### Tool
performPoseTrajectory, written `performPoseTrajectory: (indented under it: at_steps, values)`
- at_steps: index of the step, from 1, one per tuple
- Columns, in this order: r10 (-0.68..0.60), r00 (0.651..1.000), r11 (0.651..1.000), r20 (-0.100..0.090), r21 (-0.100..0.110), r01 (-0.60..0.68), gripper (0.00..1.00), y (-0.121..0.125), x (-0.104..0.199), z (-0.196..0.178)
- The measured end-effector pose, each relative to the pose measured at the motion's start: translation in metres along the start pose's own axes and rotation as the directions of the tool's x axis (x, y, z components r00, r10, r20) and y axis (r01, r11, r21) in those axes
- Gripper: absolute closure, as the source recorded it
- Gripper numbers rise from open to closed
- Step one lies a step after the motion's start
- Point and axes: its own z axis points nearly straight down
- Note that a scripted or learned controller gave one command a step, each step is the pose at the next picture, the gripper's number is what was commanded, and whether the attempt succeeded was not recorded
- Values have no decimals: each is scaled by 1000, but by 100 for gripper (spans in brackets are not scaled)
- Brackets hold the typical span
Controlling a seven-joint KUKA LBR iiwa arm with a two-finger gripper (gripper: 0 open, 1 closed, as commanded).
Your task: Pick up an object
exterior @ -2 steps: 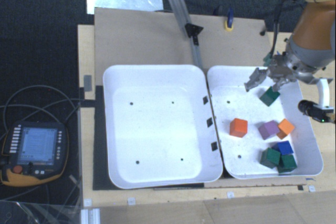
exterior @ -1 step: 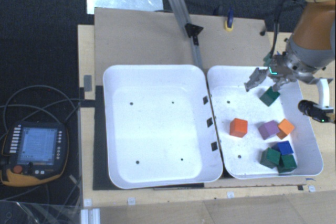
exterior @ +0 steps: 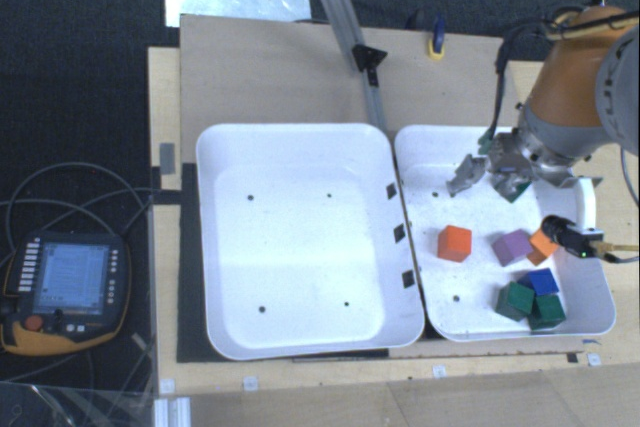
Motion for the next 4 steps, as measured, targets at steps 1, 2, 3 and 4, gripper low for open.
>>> performPoseTrajectory:
  at_steps: [1, 2, 3, 4]
  values:
    - [1, 1000, 1000, 1, -2, -1, 0, 1, -2, 42]
    - [0, 1000, 1000, 1, -2, 0, 0, 1, -2, 89]
    - [-1, 1000, 1000, 1, -9, 1, 100, 3, -3, 75]
    - [-2, 1000, 1000, 2, -12, 2, 100, 5, 0, 11]
